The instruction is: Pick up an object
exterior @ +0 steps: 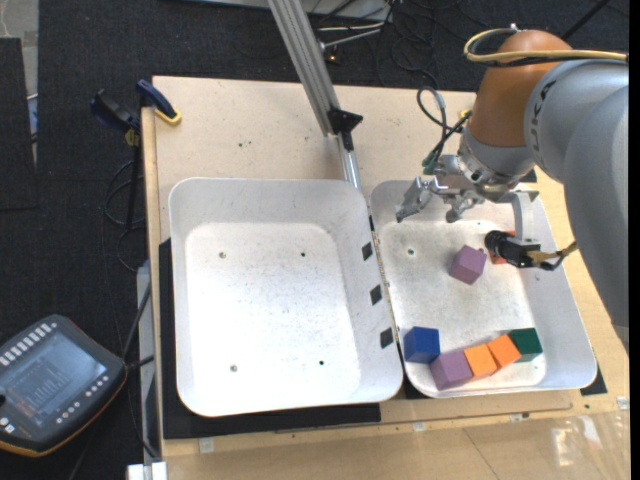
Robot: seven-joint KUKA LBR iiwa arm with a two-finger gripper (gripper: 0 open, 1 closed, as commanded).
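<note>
**gripper open over the right bin, blocks below it**

we see the gripper (pixel 435 206) hanging over the far end of the right bin (pixel 568 320), just inside its far rim. its fingers (pixel 409 209) are spread wide, and between them only the bin's white floor shows. no block is in its grasp. the grey arm (pixel 590 118) with its orange band reaches in over the bin's right rim.

five blocks lie in the right bin, and any of them could be the thing to pick. a purple block (pixel 467 264) sits alone near the bin's middle, tilted on the floor, nearer to us than the gripper and a little to its right, apart from the fingers. the other four form a row along the bin's near rim. the blue block (pixel 421 344) is at the near left corner. beside it come a second purple block (pixel 450 368), an orange block (pixel 482 359) and a green block (pixel 524 343), packed side by side and rising towards the bin's right rim. we cannot tell whether the orange part is one block or two.

the left bin (pixel 190 268) lies against the right bin's left rim. a metal bar (pixel 300 48) runs slantwise from beyond the right bin's far left corner. a pendant (pixel 45 383) lies well to the left of the right bin, off the bench.
</note>
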